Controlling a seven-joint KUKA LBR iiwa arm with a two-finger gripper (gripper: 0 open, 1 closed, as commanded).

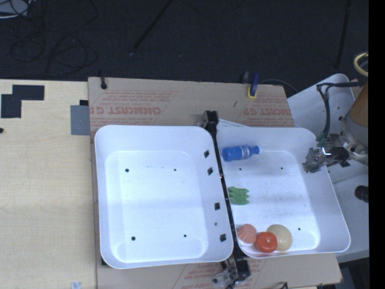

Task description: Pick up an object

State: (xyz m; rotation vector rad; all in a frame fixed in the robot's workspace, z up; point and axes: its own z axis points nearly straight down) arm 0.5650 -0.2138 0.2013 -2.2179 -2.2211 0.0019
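The right bin (pixel 325 191) holds a blue bottle (pixel 240 153) lying on its side near the far left corner. A small green object (pixel 238 195) lies by the bin's left wall. In the near corner sit a pink round piece (pixel 246 233), a red-orange round piece (pixel 266 242) and a tan ball (pixel 280 236), close together. My gripper (pixel 314 161) hangs at the right bin's right rim, well apart from all of these. Nothing shows between its fingers.
The left bin (pixel 102 179) stands beside the right one, with a black divider strip (pixel 219 185) between them. Both rest on a cardboard sheet (pixel 180 104). Cables and the arm's base crowd the right side.
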